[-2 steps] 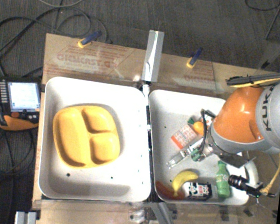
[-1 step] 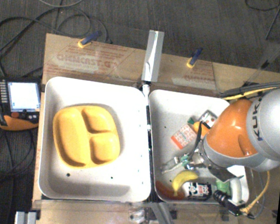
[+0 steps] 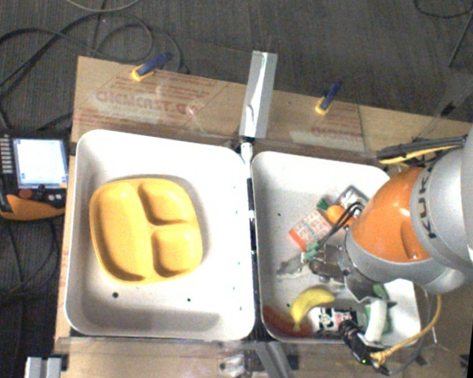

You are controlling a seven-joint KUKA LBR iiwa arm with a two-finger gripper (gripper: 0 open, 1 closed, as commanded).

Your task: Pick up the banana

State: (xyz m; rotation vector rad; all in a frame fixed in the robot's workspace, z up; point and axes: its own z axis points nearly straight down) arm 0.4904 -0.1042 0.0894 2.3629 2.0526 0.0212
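The banana (image 3: 309, 302) is yellow and curved, and lies near the front edge of the right bin (image 3: 270, 231). My gripper (image 3: 320, 264) hangs just above and behind it, under the grey and orange wrist (image 3: 394, 229). The gripper's dark metal parts sit close to the banana's upper end, and nothing visibly rests between them. The wrist hides part of the bin's right side.
A red object (image 3: 277, 320) lies left of the banana at the bin's front wall. A red-and-white packet (image 3: 308, 229), an orange item (image 3: 334, 212) and a green-white item (image 3: 375, 317) crowd the right bin. A yellow divided plate (image 3: 148, 229) sits in the left bin (image 3: 78, 293).
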